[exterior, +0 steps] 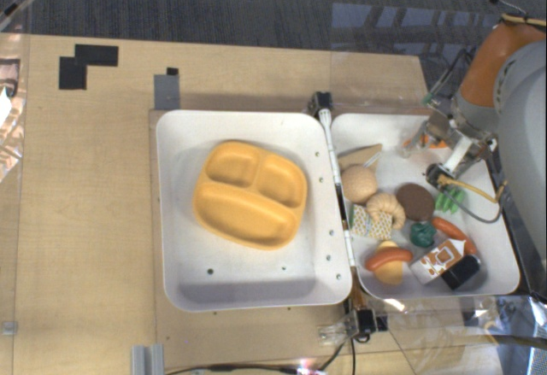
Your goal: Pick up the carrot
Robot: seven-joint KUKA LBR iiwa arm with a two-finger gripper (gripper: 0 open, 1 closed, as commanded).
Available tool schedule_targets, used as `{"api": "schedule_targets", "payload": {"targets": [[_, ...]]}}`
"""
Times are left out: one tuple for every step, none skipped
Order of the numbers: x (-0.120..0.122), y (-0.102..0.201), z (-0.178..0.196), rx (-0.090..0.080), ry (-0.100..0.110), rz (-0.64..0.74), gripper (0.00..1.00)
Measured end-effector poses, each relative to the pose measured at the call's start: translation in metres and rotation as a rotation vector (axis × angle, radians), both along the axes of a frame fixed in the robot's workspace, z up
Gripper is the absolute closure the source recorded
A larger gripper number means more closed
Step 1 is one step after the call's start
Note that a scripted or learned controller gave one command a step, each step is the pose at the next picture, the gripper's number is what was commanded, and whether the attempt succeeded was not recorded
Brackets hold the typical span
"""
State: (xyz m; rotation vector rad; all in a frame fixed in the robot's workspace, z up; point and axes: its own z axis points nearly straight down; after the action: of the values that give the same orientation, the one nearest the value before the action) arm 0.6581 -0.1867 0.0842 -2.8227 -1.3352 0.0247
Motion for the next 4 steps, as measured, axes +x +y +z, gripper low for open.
{"api": "schedule_targets", "payload": {"targets": [[0.008,-0.009,0.062,-0.014,-0.032,-0.128,0.00],[-0.045,0.037,0.014,-0.014,-0.037,-0.035,0.00],[-0.049,0.007,0.125,-0.016,-0.038,-0.109,0.00],[-0.001,0.006,0.027,-0.011,-0.018,-0.110,0.00]]}}
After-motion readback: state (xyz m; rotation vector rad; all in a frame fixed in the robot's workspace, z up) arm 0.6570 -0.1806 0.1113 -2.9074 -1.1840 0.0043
